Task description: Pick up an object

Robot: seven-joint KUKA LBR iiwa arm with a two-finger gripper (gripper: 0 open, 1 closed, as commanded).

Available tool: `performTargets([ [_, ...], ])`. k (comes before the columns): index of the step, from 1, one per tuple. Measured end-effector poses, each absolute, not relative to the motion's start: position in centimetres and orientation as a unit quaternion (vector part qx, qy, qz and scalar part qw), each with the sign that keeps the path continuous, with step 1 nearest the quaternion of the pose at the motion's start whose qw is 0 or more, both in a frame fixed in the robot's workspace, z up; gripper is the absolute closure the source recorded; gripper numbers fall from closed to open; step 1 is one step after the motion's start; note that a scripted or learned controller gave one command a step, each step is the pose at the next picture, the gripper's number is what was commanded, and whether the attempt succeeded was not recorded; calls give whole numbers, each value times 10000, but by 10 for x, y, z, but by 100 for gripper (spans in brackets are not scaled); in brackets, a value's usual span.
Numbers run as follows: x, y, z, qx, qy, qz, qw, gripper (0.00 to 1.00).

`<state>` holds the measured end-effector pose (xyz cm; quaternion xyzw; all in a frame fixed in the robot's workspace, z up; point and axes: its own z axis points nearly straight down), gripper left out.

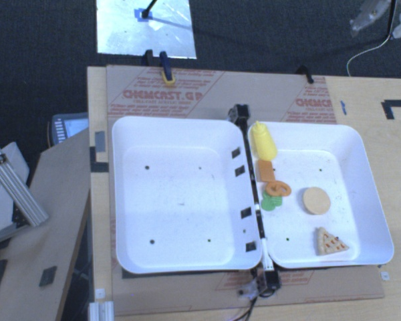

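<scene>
The tan wedge at lower right sits apart from its neighbours in the right bin, an easy straight-down target, though whether the gripper at upper right is parted I cannot tell.

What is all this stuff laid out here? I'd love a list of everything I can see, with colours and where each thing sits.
Bins: two, white, side by side on the bench; left bin, right bin.
Yellow toy: one, right bin's top left corner.
Orange block: one, just below the yellow toy.
Orange ring: one, below the block.
Green piece: one, touching the ring's lower edge.
Tan disc: one, right bin's middle.
Tan wedge: one, right bin's lower part.
Metal plate: one, silver, beyond the bench.
Robot part: grey, blurred, top right corner.
</scene>
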<state>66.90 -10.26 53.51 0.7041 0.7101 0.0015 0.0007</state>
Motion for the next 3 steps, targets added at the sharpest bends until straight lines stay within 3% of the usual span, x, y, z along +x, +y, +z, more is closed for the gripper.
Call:
performTargets([
  [1,669,-82,535,7047,7095,9,8,0],
  [2,669,-83,547,7042,7100,13,28,100],
  [3,650,-6,535,7029,7113,13,-4,100],
])
